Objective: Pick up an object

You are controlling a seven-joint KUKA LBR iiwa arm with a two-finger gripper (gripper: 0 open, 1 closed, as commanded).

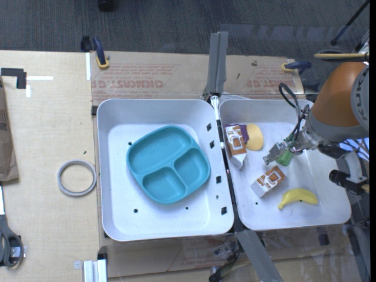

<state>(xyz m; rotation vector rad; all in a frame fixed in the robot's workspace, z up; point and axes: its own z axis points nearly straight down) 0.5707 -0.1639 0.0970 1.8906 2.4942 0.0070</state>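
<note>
In the right bin (329, 216) lie a brown-and-white carton (237, 144), a yellow lemon-like fruit (254, 137) just behind it, a smaller brown-and-white carton (268, 181) and a banana (298, 198). My gripper (278, 154) hangs low over the middle of this bin, just above and right of the small carton. A small green object (286, 156) sits right at the gripper's tip; whether it is held is too small to tell. The grey arm with its orange band (341, 96) reaches in from the right.
The left bin (111, 216) holds a teal divided plate (168, 164). A grey divider post (216, 63) stands between the bins at the back. On the wooden bench to the left lie a tape ring (77, 177) and scissors (9, 247).
</note>
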